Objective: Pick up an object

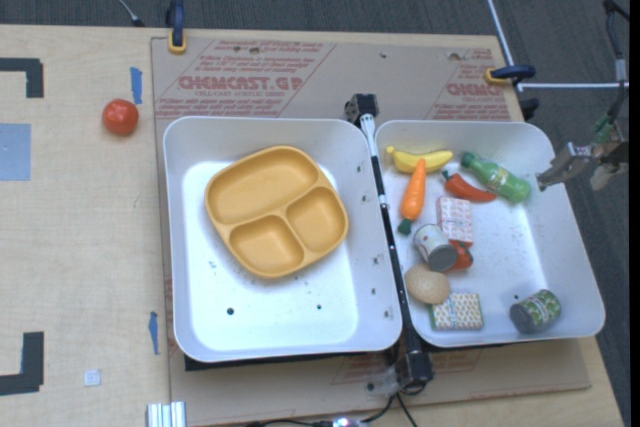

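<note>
Claw (572,165): at the far right, over the outer rim of the right bin (585,260); too small and blurred to tell whether it is released or clenched. Nothing shows in its grasp.

Items in the right bin, by place relative to the claw:
- Green bottle (495,177): nearest, just to its left, lying tilted.
- Red pepper (468,187): beside the bottle, partly under it.
- Banana (420,158): further left, near the bin's top edge.
- Carrot (412,195): left, below the banana, close to the divide between bins.
- Small carton (455,216): left and below.
- Tin can (433,245): below the carton, on its side.
- Potato (427,286): lower left.
- Patterned packet (457,312): just beside the potato.
- Green can (535,310): well below the claw, near the bin's lower right corner.

Left bin (195,305), well to the left: yellow divided plate (275,210).

Bench, far left: tomato (120,117).
</note>
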You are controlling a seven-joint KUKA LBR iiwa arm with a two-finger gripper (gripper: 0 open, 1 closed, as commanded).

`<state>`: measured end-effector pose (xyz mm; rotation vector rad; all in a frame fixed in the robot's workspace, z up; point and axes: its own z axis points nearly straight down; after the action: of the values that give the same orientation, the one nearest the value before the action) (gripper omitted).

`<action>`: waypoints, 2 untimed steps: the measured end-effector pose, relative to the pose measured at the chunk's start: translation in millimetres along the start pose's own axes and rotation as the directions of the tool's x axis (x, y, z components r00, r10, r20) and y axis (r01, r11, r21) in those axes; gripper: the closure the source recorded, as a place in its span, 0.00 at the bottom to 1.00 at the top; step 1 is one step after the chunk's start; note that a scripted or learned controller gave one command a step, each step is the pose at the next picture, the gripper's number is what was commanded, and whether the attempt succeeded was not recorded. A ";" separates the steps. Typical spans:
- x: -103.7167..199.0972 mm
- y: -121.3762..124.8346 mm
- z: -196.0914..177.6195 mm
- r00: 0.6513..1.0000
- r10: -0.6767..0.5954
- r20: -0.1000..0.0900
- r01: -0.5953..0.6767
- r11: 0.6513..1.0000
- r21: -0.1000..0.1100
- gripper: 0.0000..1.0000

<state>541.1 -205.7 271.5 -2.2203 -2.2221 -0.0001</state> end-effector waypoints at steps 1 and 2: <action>-17.2 -7.5 136.9 1.000 0.000 -0.002 0.000 1.000 0.002 0.00; 11.5 -38.1 178.7 1.000 0.002 0.001 -0.002 1.000 -0.002 0.00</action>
<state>503.0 -194.1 92.8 -2.2234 -2.2217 -0.0012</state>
